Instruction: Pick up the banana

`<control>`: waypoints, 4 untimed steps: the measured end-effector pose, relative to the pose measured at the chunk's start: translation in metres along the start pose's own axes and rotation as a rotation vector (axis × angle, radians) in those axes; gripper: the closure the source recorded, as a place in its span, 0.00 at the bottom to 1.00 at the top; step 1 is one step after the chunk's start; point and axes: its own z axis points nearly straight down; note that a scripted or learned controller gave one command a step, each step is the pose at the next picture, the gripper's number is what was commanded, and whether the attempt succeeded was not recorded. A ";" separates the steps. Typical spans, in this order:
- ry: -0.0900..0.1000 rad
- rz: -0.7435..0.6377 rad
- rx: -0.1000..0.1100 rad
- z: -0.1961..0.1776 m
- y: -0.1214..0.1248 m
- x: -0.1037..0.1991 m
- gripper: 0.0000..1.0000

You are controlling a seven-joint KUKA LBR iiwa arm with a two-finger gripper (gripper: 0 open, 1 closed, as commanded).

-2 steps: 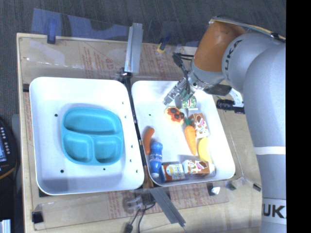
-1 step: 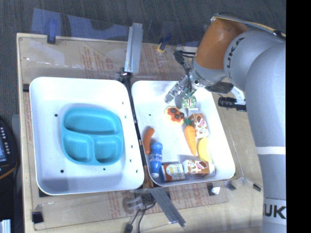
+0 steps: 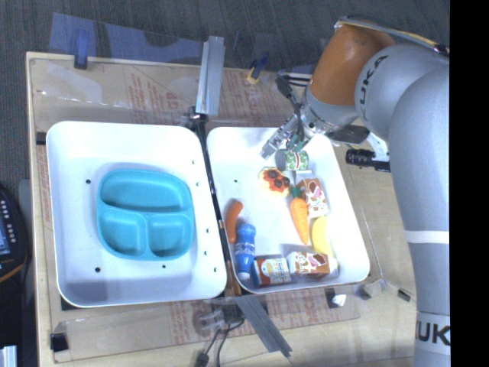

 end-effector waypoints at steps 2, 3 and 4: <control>0.019 -0.005 0.003 -0.070 0.063 0.079 1.00; 0.015 -0.011 0.001 -0.080 0.065 0.078 1.00; 0.019 0.211 0.004 -0.078 0.085 0.099 1.00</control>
